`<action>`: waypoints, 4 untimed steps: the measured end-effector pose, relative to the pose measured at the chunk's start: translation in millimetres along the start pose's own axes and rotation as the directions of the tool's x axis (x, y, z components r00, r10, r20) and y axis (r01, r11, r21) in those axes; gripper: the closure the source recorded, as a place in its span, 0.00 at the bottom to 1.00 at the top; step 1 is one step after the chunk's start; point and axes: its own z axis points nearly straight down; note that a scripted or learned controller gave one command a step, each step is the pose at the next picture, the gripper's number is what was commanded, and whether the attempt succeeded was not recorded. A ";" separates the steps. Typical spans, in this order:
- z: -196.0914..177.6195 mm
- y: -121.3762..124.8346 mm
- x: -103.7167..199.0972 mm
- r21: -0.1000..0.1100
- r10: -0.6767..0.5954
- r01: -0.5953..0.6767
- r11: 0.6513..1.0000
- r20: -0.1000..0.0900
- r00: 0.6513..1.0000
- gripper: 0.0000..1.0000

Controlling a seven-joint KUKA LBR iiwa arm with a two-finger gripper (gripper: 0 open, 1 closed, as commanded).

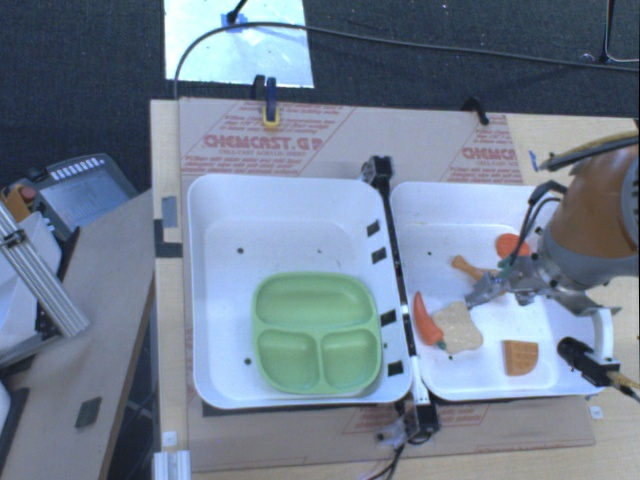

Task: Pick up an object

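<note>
The right bin holds several small food toys. A pale bread slice lies near its front left, with a red-orange carrot-like piece touching its left side. An orange square cracker sits near the front edge. A small tan piece and a red-orange piece lie further back. My gripper hangs low over the bin, just above and right of the bread slice, between it and the tan piece. Nothing is visibly held.
The left bin bears a green divided plate. A black divider strip runs between the bins. The arm's grey and orange body covers the right bin's right side, with a black fitting near the front right corner.
</note>
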 end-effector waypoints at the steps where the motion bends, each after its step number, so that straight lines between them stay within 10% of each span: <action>1: -13.4 1.2 -0.6 -0.005 0.000 0.000 1.000 0.001 1.000 1.00; 3: -93.8 5.4 7.4 -0.007 -0.002 0.002 1.000 0.002 1.000 1.00; 4: -91.2 26.7 62.8 -0.005 -0.009 0.009 1.000 -0.001 1.000 1.00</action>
